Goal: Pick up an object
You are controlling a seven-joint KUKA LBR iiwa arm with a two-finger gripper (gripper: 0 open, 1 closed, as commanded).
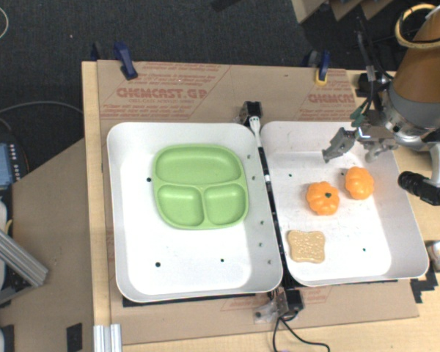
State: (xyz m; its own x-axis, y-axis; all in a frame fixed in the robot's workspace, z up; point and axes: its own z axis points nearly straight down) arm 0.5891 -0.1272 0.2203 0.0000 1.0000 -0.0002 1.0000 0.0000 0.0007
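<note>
In the right bin [396, 233] lie a small orange pumpkin with a green stem [323, 198], a plain orange fruit [359, 183] just right of it, and a tan slice of bread [306, 246] nearer the front. My gripper [356, 149] hangs over the bin's back part, just behind the orange fruit. Its fingers are spread open with nothing between them.
The left bin [132, 240] holds a green plate with three compartments [200, 185]. Both bins rest on a cardboard sheet [169, 86] held by clamps at the back edge. A black fitting [251, 112] sits where the bins meet at the back.
</note>
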